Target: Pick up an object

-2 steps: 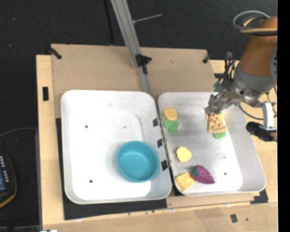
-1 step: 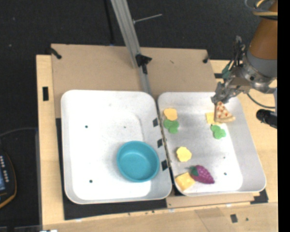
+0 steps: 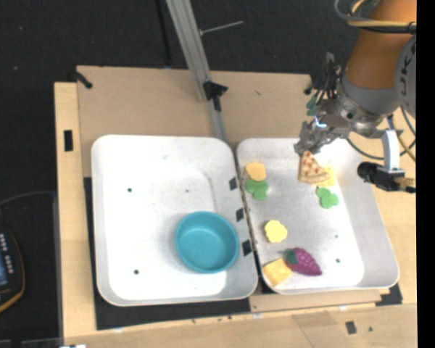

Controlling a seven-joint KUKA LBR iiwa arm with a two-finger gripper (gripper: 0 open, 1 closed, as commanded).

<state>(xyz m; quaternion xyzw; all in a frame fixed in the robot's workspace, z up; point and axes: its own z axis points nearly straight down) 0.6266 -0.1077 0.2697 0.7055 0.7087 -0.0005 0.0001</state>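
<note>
Nearest lies a purple toy (image 3: 303, 261). Farther back, the tool (image 3: 309, 145) pinches a pizza-slice toy (image 3: 312, 170) at its upper tip: light, stiff, probably slick plastic; thin edges suit gripping.

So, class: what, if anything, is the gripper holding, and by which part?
The gripper holds the toy pizza slice by its top edge, above the right bin.

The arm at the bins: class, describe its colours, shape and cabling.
The arm has a rounded orange band above a grey wrist section. Dark cables run beside the wrist, and a pale looped cable arches over the top. Its hand is small, dark metal.
</note>
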